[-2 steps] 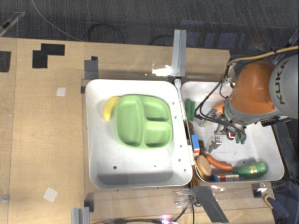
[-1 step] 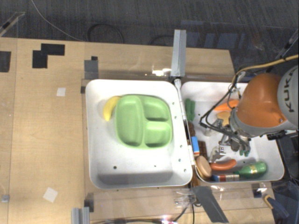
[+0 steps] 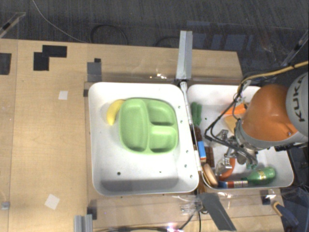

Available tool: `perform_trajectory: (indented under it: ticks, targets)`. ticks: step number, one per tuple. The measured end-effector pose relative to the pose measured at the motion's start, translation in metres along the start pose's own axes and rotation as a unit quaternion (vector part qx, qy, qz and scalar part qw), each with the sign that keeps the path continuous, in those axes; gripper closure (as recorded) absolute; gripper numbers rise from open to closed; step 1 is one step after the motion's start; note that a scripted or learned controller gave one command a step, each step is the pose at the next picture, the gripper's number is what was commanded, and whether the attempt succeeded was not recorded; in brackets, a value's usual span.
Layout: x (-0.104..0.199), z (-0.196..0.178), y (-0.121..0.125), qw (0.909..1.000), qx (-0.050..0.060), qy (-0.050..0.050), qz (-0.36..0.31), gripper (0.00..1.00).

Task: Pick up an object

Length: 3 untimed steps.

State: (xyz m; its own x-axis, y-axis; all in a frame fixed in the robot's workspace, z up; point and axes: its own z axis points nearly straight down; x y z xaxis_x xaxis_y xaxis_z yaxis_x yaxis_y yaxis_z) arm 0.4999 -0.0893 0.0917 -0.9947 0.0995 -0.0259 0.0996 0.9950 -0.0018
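1. Setting first: wooden bench (image 3: 43,144) with dark carpet behind it, two white bins side by side. The left bin (image 3: 111,178) has a green tray (image 3: 147,124) and a banana (image 3: 113,111) tucked against its left edge.
2. I'm working the right bin (image 3: 285,175), which is the cluttered one. There's a green bottle (image 3: 260,174) lying on its side near the front, a green marker-ish thing (image 3: 196,112) by the divider, and a blue bit (image 3: 201,150) plus some brown and orange stuff piled along the left wall.
3. My gripper (image 3: 229,162) is low in that bin, just left of the bottle. There's something red-orange right at the tip, but I can't tell if it's actually between my fingers, or whether they're apart or together. Too much metal and cable in the way.
4. To do this well, I'd say: commit to one item, not the heap. The bottle looks like the cleanest target, so straddle its body across the narrow way, squeeze, then lift straight up.
5. Pose: I'm coming in from the right, orange wrist band (image 3: 268,112) over the bin's middle, wrist pointed down and a bit toward the front-left.
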Motion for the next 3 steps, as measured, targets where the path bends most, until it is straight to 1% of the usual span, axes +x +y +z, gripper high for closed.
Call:
perform_trajectory:
  ticks: [1,2,3]
  targets:
    - [-0.006,-0.014,0.001,1.0,0.0,-0.009,-0.003,1.0]
    - [-0.018,-0.102,-0.039,0.9972,0.0,0.005,-0.074,1.0]
    - [-0.017,-0.099,-0.038,0.9971,-0.001,0.007,-0.075,0.0]
